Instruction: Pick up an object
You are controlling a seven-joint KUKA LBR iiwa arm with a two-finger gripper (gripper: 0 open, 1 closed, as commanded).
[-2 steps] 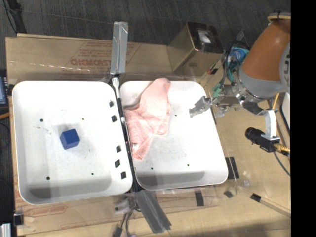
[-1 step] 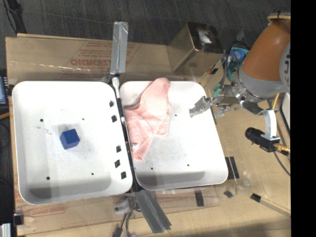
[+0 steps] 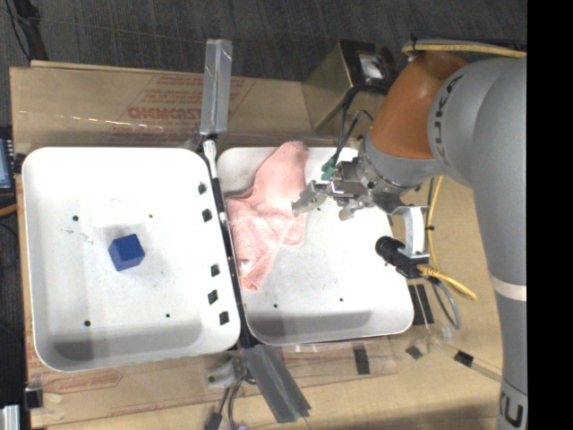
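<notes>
Pink cloth (image 3: 269,213) lies crumpled on the floor of the right bin (image 3: 358,316), against the divider wall it shares with the left bin (image 3: 54,240), where a blue cube (image 3: 127,251) sits well apart. Nothing looks lifted yet; the grasp seems still to come. The claw (image 3: 313,200) hovers at the cloth's right edge, fingers parted slightly, holding nothing visible. Beyond it, the grey arm (image 3: 474,124) bends in over the surface from the bin's far right side.

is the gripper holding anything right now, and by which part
Cannot be told: the gripper sits at the pink cloth's right edge, but no grip shows.
</notes>
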